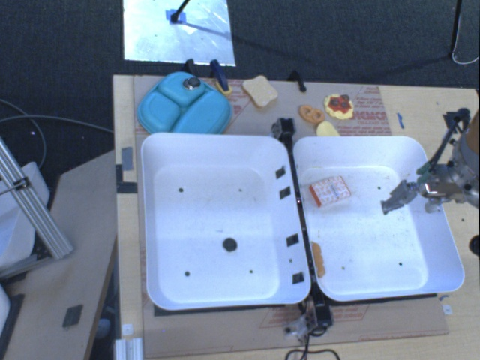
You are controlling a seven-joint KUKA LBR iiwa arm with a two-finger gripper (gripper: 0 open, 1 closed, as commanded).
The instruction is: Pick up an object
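Overhead, gripper hangs above right bin near its right edge, grasp unclear, nothing visibly held. Red-white packet, print unreadable, lies near bin's back-left corner; small orange-brown piece at left wall.

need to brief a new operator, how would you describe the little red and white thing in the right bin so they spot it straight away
Start at the right white bin, the one the gripper hangs over. On its floor near the upper left, close to the divider between the bins, lies a small flat rectangular piece, white with a red grid pattern. The other item in that bin, a brownish piece lower along the left wall, is plain and elongated.
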